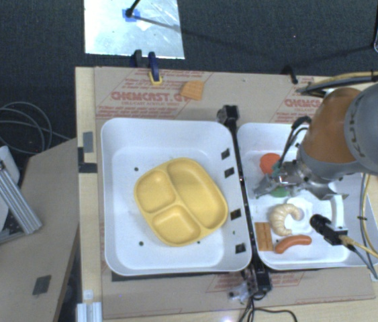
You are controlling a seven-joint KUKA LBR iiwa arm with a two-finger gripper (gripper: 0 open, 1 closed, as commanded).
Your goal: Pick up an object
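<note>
Your gripper point(277, 182) is low in the right bin point(252, 139), and you cannot tell how it is set. Just beneath it lies a green item point(279, 193), perhaps a toy vegetable, mostly hidden. Just above is an orange-red piece point(270, 161). Below it, a cream croissant point(287, 216) curls, a red sausage point(292, 243) lies lengthwise nearly left-right, and a tan cracker point(263, 236) lies alongside. Left of it, the left bin point(118, 139) holds a yellow divided plate point(180, 200).
</note>
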